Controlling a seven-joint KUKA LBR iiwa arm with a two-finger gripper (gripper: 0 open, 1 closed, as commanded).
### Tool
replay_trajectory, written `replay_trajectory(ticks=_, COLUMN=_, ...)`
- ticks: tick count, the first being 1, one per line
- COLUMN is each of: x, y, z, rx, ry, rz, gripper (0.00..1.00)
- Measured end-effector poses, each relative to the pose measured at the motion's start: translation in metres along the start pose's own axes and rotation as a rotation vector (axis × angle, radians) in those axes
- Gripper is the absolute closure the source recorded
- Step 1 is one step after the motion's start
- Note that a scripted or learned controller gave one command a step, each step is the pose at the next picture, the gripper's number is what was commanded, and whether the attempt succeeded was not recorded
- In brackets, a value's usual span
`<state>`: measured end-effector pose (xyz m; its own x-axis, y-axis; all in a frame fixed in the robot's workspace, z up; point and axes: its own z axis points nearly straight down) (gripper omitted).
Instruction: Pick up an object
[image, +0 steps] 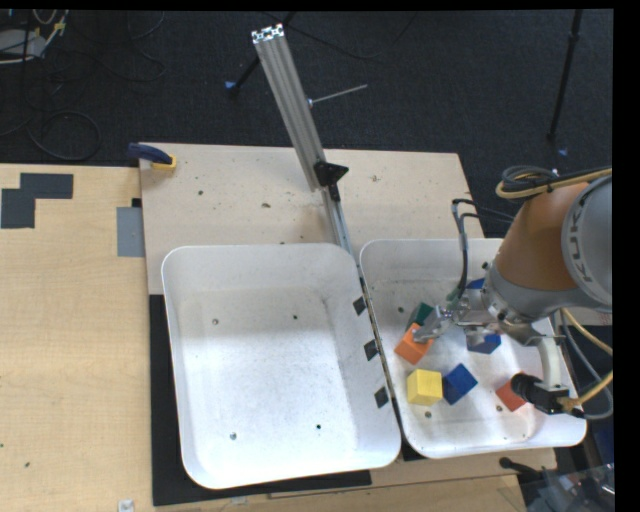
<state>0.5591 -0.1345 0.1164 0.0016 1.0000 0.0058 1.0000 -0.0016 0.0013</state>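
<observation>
Grey KUKA arm with orange band (545, 250) enters from the right edge of the frame and bends down over the right shallow white plastic bin (400, 262). Its two-finger metal gripper (432, 328) sits low in the middle of that bin, pointing toward the left. Whether the fingers are spread or closed cannot be told (too small and cluttered there). The orange block (411, 346) lies just below and left of the gripper tip, touching or nearly touching it; no way to confirm it sits between the fingers. A small dark green block (423, 314) shows just above the tip.

Other loose items in the right bin: yellow cube (424, 387) in the lower middle, dark blue cube (460, 383) just beside it on the right, a second blue block (485, 343) partly under the wrist, red block (510, 397) near the lower right corner with a black part of the arm hardware over it.

The left shallow white plastic bin (200, 300) fills the centre-left of the frame. A slanted silver aluminium bar (295, 110) runs from the top centre down to the divide between the bins. Light wooden bench top (70, 330) at left, blue-and-yellow clamp (152, 155) in the upper left.
</observation>
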Motion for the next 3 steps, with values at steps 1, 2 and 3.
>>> replay_trajectory(ticks=1, x=-0.002, y=0.0, z=-0.012, rx=-0.001, ry=-0.001, rz=0.007, gripper=1.0)
replay_trajectory(ticks=2, x=-0.004, y=-0.004, z=-0.074, rx=-0.001, ry=-0.006, rz=-0.002, gripper=1.0)
replay_trajectory(ticks=3, x=-0.002, y=0.001, z=-0.136, rx=-0.003, ry=-0.007, rz=-0.003, gripper=1.0)
